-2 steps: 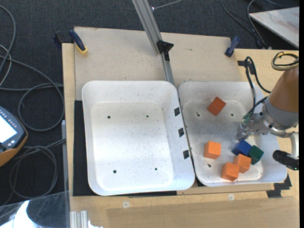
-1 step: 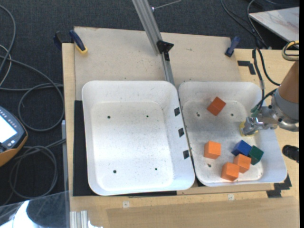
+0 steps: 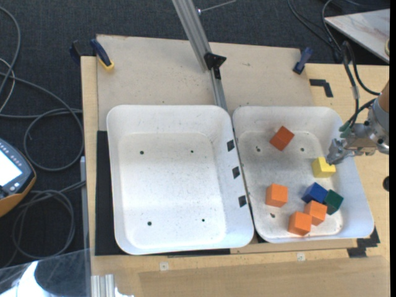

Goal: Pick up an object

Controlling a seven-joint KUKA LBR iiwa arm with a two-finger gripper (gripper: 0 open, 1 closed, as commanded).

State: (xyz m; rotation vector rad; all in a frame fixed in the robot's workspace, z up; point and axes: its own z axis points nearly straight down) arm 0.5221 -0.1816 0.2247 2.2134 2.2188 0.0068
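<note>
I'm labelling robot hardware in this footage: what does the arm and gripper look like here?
The gripper is small, grey metal, with a greenish part at its wrist. Black cables run down to it. A sliver of the arm shows, orange-brown above grey.

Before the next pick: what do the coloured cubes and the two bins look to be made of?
Cubes, such as the yellow cube by the tool: probably painted wood or foam, matte, crisp edges, no glare. The right bin and left bin: likely moulded white plastic, rounded rims, faint sheen, speckled with dark marks.
</note>
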